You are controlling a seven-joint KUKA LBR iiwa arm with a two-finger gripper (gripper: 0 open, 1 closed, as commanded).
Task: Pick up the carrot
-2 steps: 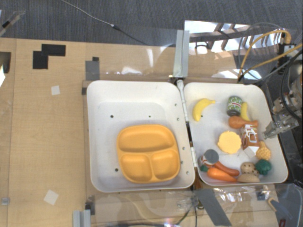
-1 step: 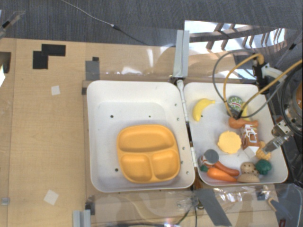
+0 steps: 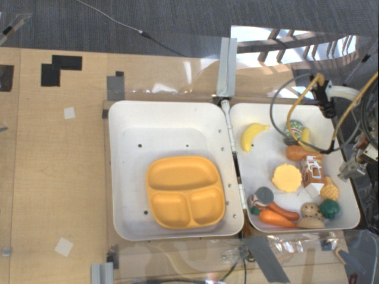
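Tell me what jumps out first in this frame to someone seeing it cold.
The big orange-yellow divided tray in the left bin grabs the eye first, alone on the white. Next comes the pile of toy food along the near side of the right bin: the carrot lies at the near edge, a yellow disc sits above it, and a banana lies apart toward the far corner. Cables loop over that bin's far right side.

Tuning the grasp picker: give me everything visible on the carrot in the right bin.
The carrot is orange, smooth and plastic-looking, a tapered toy shape lying flat near the front edge of the right bin. It points roughly left to right, its thicker end toward the bin's left wall. A second, darker orange-red piece lies just behind it, apparently touching. A beige round item sits at its right end. Any green top is too small to tell.
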